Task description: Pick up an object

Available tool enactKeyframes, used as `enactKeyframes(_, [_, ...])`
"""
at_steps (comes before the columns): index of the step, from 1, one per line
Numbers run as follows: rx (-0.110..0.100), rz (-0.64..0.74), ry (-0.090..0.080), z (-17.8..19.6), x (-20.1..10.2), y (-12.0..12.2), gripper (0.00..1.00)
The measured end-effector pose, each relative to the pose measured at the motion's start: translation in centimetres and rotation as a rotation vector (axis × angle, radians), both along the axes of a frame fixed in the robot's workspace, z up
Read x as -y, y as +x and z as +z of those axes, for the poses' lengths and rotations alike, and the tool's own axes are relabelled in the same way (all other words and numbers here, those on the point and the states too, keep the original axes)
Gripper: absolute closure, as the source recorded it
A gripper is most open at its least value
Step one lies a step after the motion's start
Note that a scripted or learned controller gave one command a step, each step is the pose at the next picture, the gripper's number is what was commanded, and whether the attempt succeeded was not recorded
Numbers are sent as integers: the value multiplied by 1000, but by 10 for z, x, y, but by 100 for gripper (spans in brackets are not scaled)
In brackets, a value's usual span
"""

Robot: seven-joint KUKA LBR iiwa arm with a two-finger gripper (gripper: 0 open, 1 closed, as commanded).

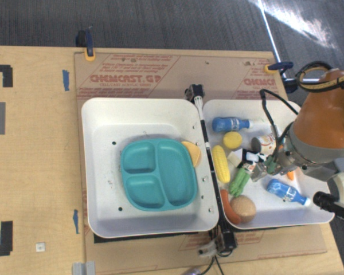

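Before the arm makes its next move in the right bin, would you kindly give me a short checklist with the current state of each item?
1. Hand is over the right bin: ok.
2. An object is visibly held: cannot tell.
3. Nearby targets are separated: not ok; green vegetable lies close against corn cob and potato.
4. Blue bottle lies free on the bin floor: ok.
5. Teal divided plate lies flat in the left bin: ok.

Grey arm reaching in from right, wrist angled down, jaws low.
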State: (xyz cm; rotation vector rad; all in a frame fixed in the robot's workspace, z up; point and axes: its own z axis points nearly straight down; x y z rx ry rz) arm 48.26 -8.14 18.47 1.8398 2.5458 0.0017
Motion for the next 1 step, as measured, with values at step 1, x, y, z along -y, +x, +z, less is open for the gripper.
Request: enactKeyframes(1, [3,133,-2,33,-9,-2,100])
